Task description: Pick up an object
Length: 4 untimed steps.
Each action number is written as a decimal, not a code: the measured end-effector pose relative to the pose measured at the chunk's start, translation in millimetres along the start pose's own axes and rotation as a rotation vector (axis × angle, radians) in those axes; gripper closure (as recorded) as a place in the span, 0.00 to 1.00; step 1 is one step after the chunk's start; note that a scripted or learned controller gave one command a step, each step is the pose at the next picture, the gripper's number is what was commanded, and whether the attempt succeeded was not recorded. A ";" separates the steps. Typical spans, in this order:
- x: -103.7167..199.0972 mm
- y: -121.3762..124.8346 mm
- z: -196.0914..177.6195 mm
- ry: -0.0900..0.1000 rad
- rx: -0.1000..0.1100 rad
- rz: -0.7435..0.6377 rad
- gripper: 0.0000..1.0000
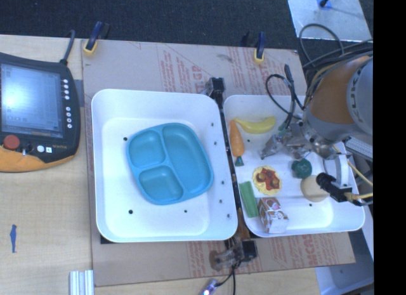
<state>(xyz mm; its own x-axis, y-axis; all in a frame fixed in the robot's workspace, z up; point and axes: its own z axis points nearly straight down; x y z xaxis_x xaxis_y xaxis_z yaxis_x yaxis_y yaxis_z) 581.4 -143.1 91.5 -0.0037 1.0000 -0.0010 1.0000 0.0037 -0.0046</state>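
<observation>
My gripper [274,146] hangs low over the middle of the right bin [330,224], with the grey arm and its orange band [330,97] reaching in from the right. Just beyond it lies a yellow banana [257,124], and an orange carrot [236,138] lies to its left by the bin wall. A round yellow piece with red topping [267,179] sits below the gripper. To the right are a dark green object [301,168] and a beige round object [312,188]. Nothing is seen held.
A green bar [248,198] and a small brown-and-white carton [273,214] lie near the right bin's front. The left bin [108,217] holds a blue divided plate [169,162]. A teach pendant [35,113] rests on the bench at the far left. Cables loop above the arm.
</observation>
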 end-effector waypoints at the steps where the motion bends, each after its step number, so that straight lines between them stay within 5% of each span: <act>1: -50.8 54.4 -29.1 0.000 -0.004 0.000 0.00; 2: -69.2 -13.2 0.2 0.001 0.000 -0.001 0.00; 3: -68.5 -56.0 0.3 0.001 -0.001 -0.001 0.00; 4: -69.7 -56.1 -10.0 0.000 0.001 -0.002 1.00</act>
<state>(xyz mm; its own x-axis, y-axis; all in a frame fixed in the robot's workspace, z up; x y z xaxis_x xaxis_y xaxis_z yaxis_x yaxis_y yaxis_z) 525.6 -213.0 101.8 -0.0059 1.0000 -0.0013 1.0000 0.0059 -0.0053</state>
